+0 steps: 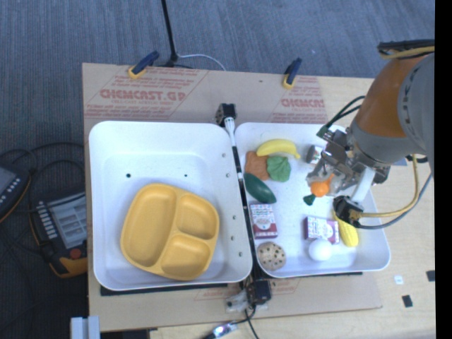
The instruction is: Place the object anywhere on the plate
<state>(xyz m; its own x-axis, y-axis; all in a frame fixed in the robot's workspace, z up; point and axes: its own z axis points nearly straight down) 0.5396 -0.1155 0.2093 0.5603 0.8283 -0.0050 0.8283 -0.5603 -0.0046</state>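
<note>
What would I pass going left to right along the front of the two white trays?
Yellow plate → cookie → white egg → yellow corn.

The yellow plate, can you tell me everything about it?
The plate is a mustard-yellow tray with rounded corners, plastic by its look, split into three compartments: one large on the left, two smaller on the right. It lies flat, turned at a slight angle, on the floor of the left bin, toward the front. Nothing lies on it.
</note>
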